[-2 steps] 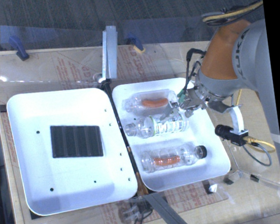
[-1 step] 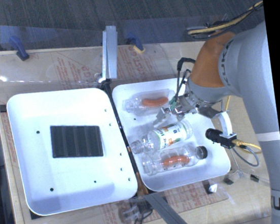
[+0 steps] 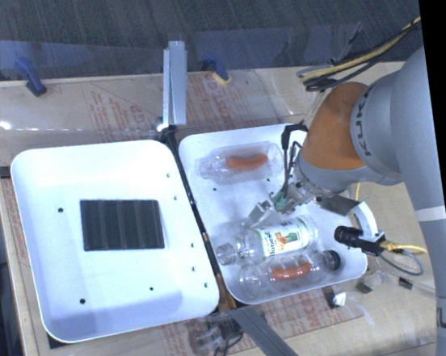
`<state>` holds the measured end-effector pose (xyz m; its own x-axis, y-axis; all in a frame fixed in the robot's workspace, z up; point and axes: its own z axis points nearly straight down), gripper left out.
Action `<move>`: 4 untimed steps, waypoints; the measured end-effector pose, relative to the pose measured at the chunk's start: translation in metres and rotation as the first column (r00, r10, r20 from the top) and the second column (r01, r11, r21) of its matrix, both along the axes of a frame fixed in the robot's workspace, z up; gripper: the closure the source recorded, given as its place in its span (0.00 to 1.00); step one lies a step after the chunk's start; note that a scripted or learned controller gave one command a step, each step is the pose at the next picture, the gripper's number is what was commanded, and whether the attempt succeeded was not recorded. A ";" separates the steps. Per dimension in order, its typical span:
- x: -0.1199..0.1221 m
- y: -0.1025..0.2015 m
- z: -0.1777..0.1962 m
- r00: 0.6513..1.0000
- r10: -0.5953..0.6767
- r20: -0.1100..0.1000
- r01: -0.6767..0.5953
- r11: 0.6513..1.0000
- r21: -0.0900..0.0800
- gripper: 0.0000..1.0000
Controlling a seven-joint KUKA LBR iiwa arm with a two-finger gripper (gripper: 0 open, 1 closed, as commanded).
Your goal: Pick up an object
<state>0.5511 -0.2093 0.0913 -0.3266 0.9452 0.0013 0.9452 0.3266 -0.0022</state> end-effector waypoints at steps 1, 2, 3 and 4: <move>0.022 0.009 0.002 0.939 0.343 0.004 -0.343 0.939 -0.002 0.00; -0.048 0.000 0.001 0.963 0.268 0.005 -0.268 0.963 -0.001 0.00; -0.047 0.002 0.011 0.962 0.274 0.005 -0.274 0.962 0.001 1.00; -0.031 0.066 0.117 0.999 0.035 0.002 -0.035 0.999 -0.001 1.00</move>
<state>0.5196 -0.1434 0.2080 -0.3599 0.9330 0.0000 0.9330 0.3599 -0.0010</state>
